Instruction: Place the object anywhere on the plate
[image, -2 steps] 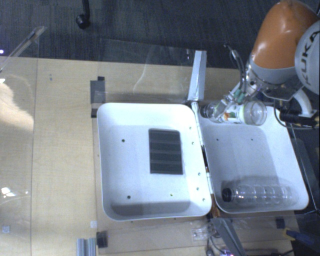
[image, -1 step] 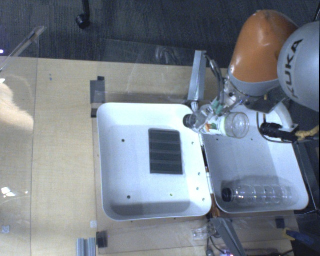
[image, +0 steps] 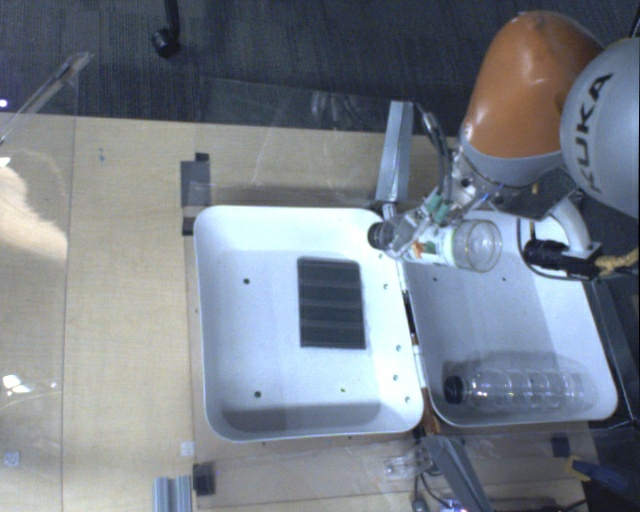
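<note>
Overhead slanted view of 2 shallow white bins side by side on wooden bench. Left bin (image: 230, 300) held dark ribbed rectangular plate (image: 331, 302) at centre, presumably as target. Grey arm reached in from right; gripper (image: 425, 228) pinched clear plastic bottle (image: 440, 240) lying sideways, dark cap toward left bin, above divide between bins, likely mid-carry toward plate. 2nd clear bottle (image: 515, 386) lay along near wall of right bin (image: 520, 310).

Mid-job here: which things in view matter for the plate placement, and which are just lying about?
In the job: gripper; clear bottle right at it, over the bins' shared edge; dark ribbed plate in the left bin.
Lying about: second clear bottle, on its side in the right bin.
</note>
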